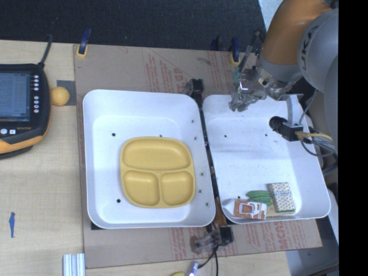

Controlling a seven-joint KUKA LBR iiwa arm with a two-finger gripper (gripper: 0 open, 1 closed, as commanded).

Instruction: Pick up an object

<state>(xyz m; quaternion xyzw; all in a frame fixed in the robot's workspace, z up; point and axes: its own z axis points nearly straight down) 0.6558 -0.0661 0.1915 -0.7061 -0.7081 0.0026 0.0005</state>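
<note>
My gripper hangs over the far edge of the right bin, near its back left corner, with nothing visibly between its fingers. At the right bin's near edge lie three small things: an orange and white packet, a green pod-like item, and a pale patterned box. They sit far from the gripper. In the left bin rests a yellow divided plate with three compartments.
A tablet-like pendant and a yellow ball sit on the bench to the left of the bins. Clips hold the brown board at its far edge. The middle of the right bin floor is bare white.
</note>
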